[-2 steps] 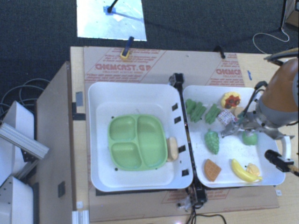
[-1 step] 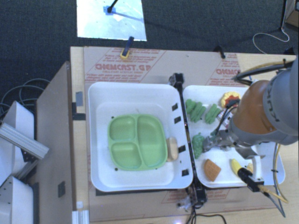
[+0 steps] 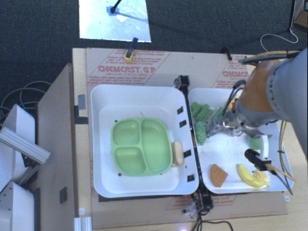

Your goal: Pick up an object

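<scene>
Claw (image 3: 210, 127) by green veg (image 3: 200, 115); banana (image 3: 252, 175), orange wedge (image 3: 218, 175) nr front.

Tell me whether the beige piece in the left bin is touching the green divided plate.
Touching: the camera view shows the beige piece lying against the right rim of the green divided plate, with no white bin floor between them.

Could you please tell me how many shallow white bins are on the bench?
2: the left shallow white bin holds a green divided plate; the right one sits beside it.
</scene>
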